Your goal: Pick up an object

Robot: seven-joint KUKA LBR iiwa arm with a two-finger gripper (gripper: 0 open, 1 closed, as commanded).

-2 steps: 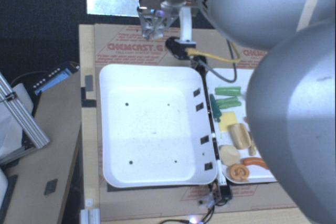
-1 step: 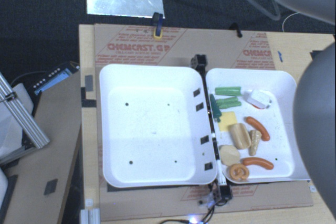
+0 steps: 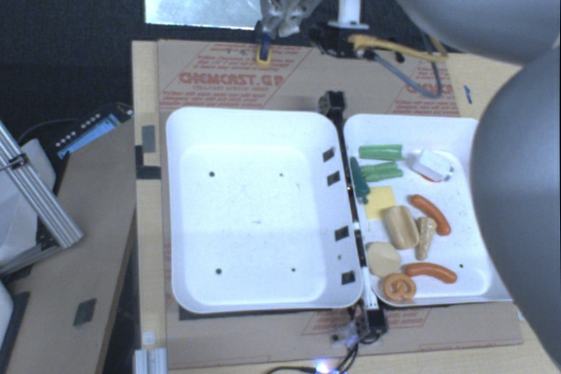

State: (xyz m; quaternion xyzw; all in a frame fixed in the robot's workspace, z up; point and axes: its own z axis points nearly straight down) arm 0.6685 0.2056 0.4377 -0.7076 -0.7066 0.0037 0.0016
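My gripper (image 3: 280,20) hangs high at the top of the camera view, past the far edge of the left bin (image 3: 175,188) and well away from the objects. The right bin (image 3: 463,132) holds several small toy foods: two green pieces (image 3: 380,151) (image 3: 377,172), a white piece with red (image 3: 431,164), a yellow block (image 3: 379,201), a red-orange sausage (image 3: 430,214), a tan bread piece (image 3: 401,226), a cream round (image 3: 383,257), another sausage (image 3: 429,272) and a spiral roll (image 3: 399,286). The grey arm (image 3: 517,127) covers that bin's right side.
A row of black clips (image 3: 337,188) runs along the seam between the two bins. A small yellow and blue item (image 3: 263,55) sits on the cardboard sheet (image 3: 228,76) just below the gripper. Cables (image 3: 394,57) trail across the cardboard behind the right bin.
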